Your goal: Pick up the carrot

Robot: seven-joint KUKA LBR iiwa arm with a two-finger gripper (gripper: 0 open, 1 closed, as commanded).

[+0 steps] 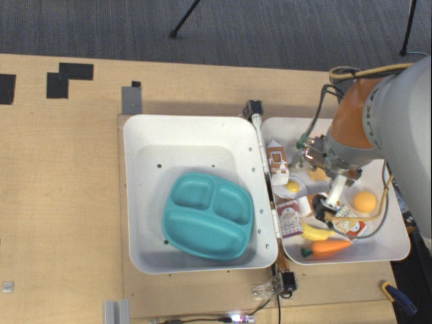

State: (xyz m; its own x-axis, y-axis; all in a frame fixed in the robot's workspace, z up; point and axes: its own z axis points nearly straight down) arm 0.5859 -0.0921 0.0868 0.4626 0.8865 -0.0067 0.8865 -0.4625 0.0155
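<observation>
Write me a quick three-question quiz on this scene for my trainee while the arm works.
1. True or false: the carrot lies in the left bin.
2. What lies in the left bin? A) a mug B) a teal divided plate C) a sponge
3. Fill in: the yellow thing just beside the carrot is a ____.

Key:
1. False. It lies in the right bin.
2. B
3. banana
</observation>
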